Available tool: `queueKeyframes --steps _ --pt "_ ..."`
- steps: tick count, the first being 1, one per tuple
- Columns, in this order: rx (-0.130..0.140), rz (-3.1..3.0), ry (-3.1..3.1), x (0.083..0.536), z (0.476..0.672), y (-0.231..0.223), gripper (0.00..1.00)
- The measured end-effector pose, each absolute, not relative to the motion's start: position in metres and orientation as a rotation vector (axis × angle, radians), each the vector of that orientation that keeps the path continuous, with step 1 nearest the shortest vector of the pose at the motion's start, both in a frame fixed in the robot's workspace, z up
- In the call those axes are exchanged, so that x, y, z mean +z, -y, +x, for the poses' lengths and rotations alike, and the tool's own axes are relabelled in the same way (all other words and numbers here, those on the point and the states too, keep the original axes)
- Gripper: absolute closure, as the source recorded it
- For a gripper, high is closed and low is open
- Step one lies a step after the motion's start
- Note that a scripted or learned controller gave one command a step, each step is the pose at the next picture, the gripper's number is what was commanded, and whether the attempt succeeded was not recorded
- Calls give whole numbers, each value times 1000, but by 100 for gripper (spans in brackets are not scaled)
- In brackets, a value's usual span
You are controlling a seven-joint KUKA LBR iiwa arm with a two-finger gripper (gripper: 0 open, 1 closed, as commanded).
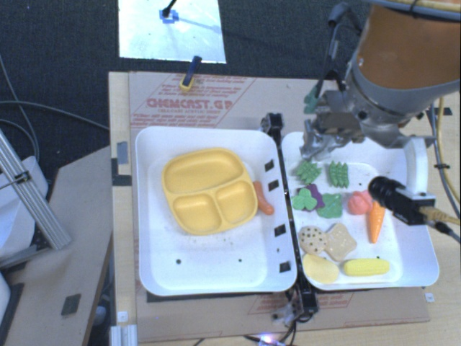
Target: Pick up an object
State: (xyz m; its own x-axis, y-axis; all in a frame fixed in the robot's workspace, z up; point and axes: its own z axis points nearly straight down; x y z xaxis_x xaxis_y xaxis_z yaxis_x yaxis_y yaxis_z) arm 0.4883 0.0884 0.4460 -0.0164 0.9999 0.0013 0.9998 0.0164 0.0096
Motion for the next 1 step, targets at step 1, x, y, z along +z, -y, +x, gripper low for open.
queueKeyframes --steps 1 --pt "10 2201 -2236 445 488 -88 0"
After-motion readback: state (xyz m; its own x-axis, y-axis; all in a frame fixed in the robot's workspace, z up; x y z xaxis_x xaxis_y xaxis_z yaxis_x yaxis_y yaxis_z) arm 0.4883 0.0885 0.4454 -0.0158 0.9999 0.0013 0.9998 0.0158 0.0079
